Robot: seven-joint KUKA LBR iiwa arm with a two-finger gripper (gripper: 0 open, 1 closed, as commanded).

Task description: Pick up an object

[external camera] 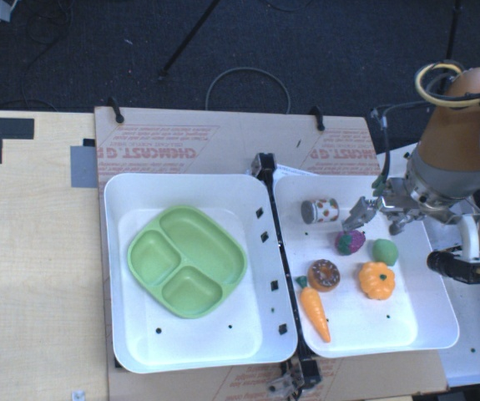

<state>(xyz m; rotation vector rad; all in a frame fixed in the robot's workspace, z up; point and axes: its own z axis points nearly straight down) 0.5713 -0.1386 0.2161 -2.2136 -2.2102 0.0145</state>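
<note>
Pincer hovering over the right bin, its fingers spread apart and grasping nothing.

Six toys are lying in that bin, one of each: a small can just left of the pincer, a purple piece directly below the fingertips, a green ball beside it, an orange pumpkin, a doughnut and a carrot nearest the front. The left bin is holding one green divided plate. Both bins are sitting on the bench, and the grey arm is reaching in from the right.
</note>
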